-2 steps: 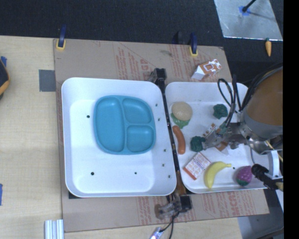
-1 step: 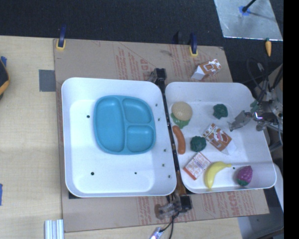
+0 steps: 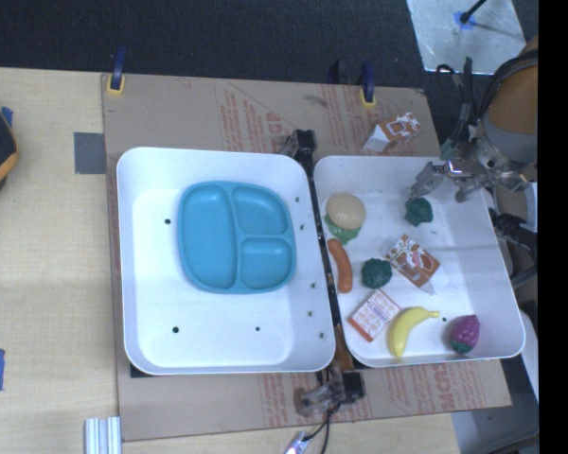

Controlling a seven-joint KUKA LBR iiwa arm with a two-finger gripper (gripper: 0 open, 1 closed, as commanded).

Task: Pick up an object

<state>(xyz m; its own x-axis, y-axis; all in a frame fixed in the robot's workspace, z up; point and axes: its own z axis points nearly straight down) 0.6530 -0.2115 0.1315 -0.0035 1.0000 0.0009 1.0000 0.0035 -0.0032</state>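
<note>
Left bin [image 3: 142, 253]: blue divided plate [image 3: 237, 235], not my concern. Right bin [image 3: 497, 272]: bun [image 3: 345, 213], sausage [image 3: 340, 265], green piece [image 3: 377, 272], cartons, banana [image 3: 407, 329], berry [image 3: 464, 333]. At the far right corner my hand [image 3: 445, 180] hovers, its fingers spread and gripping nothing. The dark green broccoli [image 3: 418, 211] lies just near and left of it, apart from its neighbours. I judge a clean pick needs me centred over it, fingers straddling, before descending.

i work in a lab: clamped cardboard [image 3: 265, 112] on my bench [image 3: 38, 253], two white bins [image 3: 133, 253], toy food [image 3: 409, 329].
</note>
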